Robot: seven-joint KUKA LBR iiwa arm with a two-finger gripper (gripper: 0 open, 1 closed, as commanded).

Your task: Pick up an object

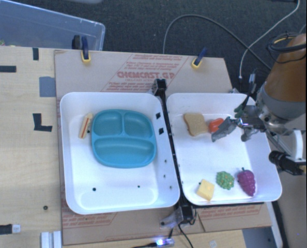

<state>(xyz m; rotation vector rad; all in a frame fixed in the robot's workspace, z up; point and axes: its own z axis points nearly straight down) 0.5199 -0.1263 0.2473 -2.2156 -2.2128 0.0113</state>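
the arm is reaching in from the right, its orange band sitting above the grey wrist, and the gripper is hanging over the upper part of the right bin. its two fingers are standing apart, one dark finger pointing left toward a small red-orange piece, the other lying closer to the wrist; nothing is sitting between them. the left fingertip seems to be touching or just overlapping that red-orange piece, though the slant of the view is making it hard to be sure. just left of it a tan slice of toy bread is lying flat. near the front wall of the same bin a yellow cheese wedge, a green broccoli piece and a purple grape bunch are lying in a row. in the left bin a blue divided tray is resting, with a thin orange-tan stick lying just beside its left edge.
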